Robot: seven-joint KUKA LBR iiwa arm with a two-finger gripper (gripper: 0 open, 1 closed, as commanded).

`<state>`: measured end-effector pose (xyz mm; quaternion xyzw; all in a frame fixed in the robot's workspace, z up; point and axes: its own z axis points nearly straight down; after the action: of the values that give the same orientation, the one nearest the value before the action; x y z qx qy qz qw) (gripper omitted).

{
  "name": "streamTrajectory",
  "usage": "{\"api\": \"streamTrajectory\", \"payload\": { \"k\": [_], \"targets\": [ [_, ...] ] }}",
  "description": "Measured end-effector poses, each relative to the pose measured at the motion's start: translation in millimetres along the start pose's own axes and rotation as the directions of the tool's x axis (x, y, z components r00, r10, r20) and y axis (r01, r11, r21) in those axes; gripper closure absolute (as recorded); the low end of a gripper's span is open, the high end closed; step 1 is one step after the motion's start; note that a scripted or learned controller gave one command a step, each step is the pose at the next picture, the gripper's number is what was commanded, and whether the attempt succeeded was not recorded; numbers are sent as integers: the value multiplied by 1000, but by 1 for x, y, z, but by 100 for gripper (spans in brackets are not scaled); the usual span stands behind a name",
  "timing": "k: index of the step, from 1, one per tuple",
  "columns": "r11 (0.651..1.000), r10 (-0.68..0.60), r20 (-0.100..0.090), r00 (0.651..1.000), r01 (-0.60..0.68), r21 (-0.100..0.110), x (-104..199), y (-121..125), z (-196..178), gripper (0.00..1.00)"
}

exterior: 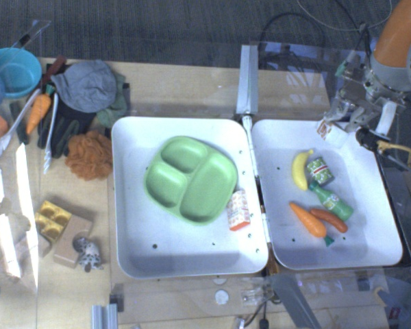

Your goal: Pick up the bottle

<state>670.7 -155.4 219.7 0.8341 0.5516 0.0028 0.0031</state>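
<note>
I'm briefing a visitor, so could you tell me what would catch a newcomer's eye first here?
Probably the big green divided plastic plate in the middle of the left white bin. Next, the right white bin with a yellow banana, a green plastic bottle and an orange carrot, and the grey gripper above its far edge.

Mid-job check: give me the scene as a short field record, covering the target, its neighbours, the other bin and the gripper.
target: green bottle, lying on its side in the right bin
neighbours: banana and small green can just above it; carrot and red sausage-like piece just below
left bin: green divided plate, small white-and-red container at its right edge
gripper: above the right bin's top edge, apart from the bottle
fingers: state unclear
task status: bottle not yet picked up
</note>
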Motion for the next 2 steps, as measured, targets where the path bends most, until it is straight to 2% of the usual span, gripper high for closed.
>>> {"api": "streamTrajectory", "payload": {
  "k": [1,2],
  "targets": [
    [1000,-1,0,1000,1,0,0,0,0,0],
    [986,-169,0,986,169,3,-32,-5,88,0]
  ]
}}
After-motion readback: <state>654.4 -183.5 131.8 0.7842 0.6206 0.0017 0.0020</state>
